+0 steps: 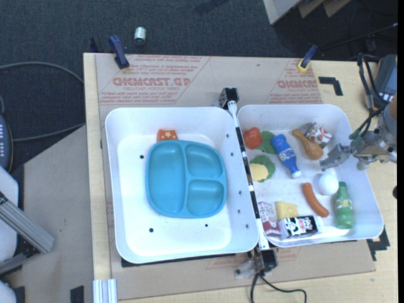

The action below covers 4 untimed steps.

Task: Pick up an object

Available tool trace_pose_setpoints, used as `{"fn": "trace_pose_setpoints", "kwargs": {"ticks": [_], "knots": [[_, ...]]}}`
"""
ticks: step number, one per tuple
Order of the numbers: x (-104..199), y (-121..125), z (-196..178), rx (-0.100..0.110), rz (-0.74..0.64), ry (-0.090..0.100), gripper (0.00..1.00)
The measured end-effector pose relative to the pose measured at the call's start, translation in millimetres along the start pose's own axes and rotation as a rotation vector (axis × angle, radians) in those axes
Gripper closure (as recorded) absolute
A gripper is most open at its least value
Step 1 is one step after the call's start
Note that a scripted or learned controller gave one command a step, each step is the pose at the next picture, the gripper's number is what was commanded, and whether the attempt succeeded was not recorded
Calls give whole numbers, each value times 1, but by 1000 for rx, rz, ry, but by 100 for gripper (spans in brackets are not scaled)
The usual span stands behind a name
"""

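The right bin (pixel 360 232) holds several toy foods: a red tomato (pixel 252 137), a blue bottle (pixel 285 154), a drumstick (pixel 307 144), a crumpled wrapper (pixel 318 132), a white egg (pixel 327 183), a sausage (pixel 314 199), a green bottle (pixel 343 206), a yellow cheese wedge (pixel 287 209) and a black-and-white carton (pixel 300 226). My gripper (pixel 333 158) reaches in from the right edge of this bin. It hangs just above the egg and right of the drumstick, and I see nothing held in it.
The left bin (pixel 126 232) carries a blue divided plate (pixel 186 177) and a small red block (pixel 166 134) behind it. A yellow-green toy (pixel 260 168) lies by the divider. Clamps (pixel 118 51) grip the board's back edge. Cables hang at the far right.
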State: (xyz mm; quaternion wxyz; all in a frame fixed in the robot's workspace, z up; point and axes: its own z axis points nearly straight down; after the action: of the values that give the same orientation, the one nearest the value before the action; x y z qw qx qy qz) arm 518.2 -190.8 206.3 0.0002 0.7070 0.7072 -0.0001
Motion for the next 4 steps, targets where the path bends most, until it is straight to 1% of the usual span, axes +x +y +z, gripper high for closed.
{"fn": "trace_pose_setpoints", "kwargs": {"ticks": [1,2,3,4], "knots": [[17,2,100,-20,1,-11,0],[15,4,88,-29,3,-17,100],[15,4,88,-29,3,-17,0],[64,-23,122,2,0,2,0]]}}
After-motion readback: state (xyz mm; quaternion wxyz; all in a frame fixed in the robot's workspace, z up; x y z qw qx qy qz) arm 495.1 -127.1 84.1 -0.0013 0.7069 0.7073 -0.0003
